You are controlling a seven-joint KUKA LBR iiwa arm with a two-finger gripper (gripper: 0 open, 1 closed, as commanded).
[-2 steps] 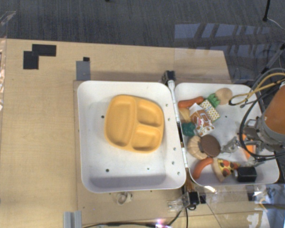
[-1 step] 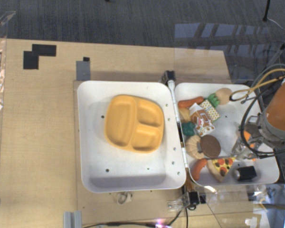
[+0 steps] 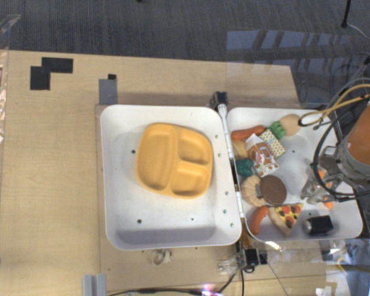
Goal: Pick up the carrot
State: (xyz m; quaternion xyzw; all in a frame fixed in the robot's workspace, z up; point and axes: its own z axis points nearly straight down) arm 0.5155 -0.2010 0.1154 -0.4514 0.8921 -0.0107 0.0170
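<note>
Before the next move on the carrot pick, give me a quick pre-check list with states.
1. Carrot located: ok. The carrot lies at the upper left of the right bin.
2. Carrot free of clutter: not ok. The small carton lies right beside it, and other toy food crowds that corner.
3. Claw over the carrot: not ok. The claw sits at the bin's right side, apart from the carrot.
4. Claw carrying nothing: cannot tell. Cables and the arm hide it.
5. Cables clear of the path: cannot tell. The cable loops hang near the bin's upper right.
6. Yellow tray in left bin, out of the way: ok.
</note>
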